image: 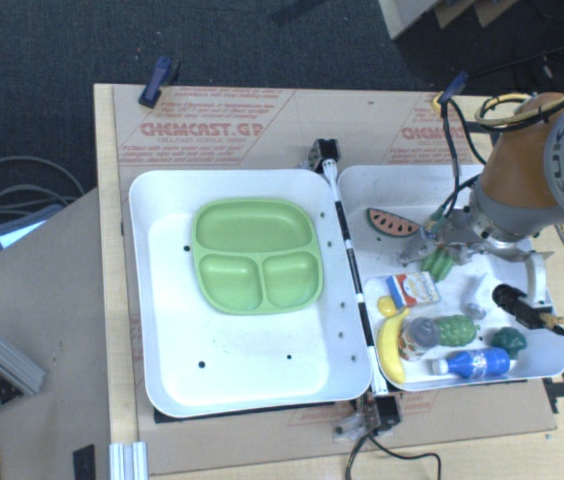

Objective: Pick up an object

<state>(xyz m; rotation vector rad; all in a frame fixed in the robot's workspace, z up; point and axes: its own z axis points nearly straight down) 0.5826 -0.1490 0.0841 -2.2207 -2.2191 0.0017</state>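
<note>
Right bin [362, 183], crowded. Objects are packed along its near side: a yellow banana [390, 346] against the divider, a blue-capped bottle [472, 364] lying flat, a knobbly green object [456, 329], a dark teal lump [509, 341], a small red-and-white carton [414, 289]. A watermelon slice [392, 222] sits apart toward the far left corner of that bin.

The gripper [444, 253] is seen low over the middle of the bin, at a slim green object [438, 264] lying tilted just beside the carton.

Risks, as judged from this layout:
- The green object could be clipped at one end only and rotated out on lift (its angle across the gripper is not readable).
- The neighbouring carton could be pinched or pushed along with it, being just beside.
- A closure on nothing is quite possible; the object is thin and low against the bin floor.

Jaws: their opening cannot be told, since the wrist body and cabling cover them. No object is seen between them. Contact with the green object is suspected, not confirmed.

Left bin [147, 268] carries a green divided plate [258, 254], well apart from the arm.
</note>
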